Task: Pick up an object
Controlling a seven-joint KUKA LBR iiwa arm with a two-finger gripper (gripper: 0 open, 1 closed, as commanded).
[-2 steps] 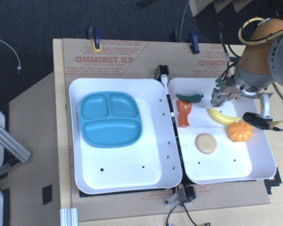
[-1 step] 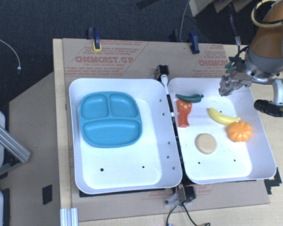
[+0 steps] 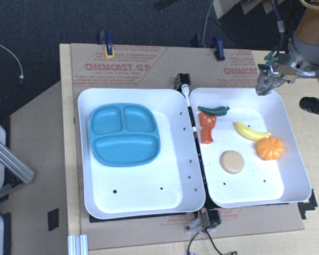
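Round beige disc (image 3: 233, 162), ribbed orange pumpkin (image 3: 270, 148), curved yellow banana (image 3: 251, 132)

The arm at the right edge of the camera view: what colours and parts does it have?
The arm has an orange band above a grey wrist ring. Below it sits a small grey metal hand with dark parts. Dark cables run along the arm from above.

Bare floor around banana (image 3: 251, 131)
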